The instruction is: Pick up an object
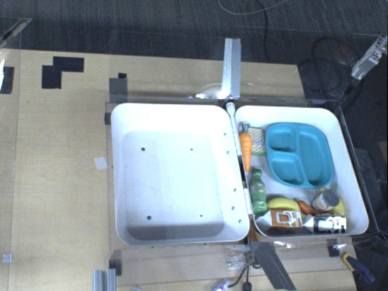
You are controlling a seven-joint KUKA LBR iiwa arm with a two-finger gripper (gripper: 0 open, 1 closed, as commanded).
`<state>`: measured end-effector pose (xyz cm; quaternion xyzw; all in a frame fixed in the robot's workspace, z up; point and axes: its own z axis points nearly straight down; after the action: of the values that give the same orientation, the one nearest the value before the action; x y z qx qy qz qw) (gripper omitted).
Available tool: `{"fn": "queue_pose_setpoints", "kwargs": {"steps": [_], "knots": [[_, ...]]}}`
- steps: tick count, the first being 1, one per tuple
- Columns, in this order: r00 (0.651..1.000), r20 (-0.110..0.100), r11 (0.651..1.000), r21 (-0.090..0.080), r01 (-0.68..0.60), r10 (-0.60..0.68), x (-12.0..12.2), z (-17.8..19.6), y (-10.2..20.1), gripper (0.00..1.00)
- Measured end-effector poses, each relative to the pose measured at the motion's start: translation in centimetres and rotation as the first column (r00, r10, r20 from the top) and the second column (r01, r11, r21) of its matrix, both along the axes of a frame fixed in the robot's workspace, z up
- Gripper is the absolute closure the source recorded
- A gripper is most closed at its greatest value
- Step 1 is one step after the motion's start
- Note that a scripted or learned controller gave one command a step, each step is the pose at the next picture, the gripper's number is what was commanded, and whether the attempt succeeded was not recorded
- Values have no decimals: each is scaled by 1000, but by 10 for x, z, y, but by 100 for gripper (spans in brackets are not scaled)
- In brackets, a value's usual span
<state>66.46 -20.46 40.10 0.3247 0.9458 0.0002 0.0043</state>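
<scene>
The wooden counter (54, 180) fills most of the frame, with black tape marks (60, 70) in its upper left. 2 white bins sit side by side at the centre, their inner walls touching. The left bin (170, 174) is the wider of the 2. The right bin (345, 144) holds every loose thing to pick.

A blue divided tray (300, 153) lies flat in the upper middle of the right bin. A metal post (232, 68) stands above the seam between the bins. A thin cable (260, 2) loops across the dark floor at the top.

Along the right bin's left wall lie an orange carrot (245, 144) and, below it, a green bottle (259, 191), end to end. A banana (284, 204) lies just right of the bottle, and a brown box (286, 219) lies just below the banana. A black and white bottle (330, 225) lies on its side in the lower right corner. A small grey can (327, 199) sits just above it.

The gripper (368, 58) shows as a pale grey shape at the upper right edge, well apart from the bins. Its grip cannot be told from here.
</scene>
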Motion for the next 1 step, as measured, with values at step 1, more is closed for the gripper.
{"fn": "queue_pose_setpoints", "kwargs": {"steps": [1], "knots": [[997,-1,997,0,-82,82,-2,-1,0,100]]}}
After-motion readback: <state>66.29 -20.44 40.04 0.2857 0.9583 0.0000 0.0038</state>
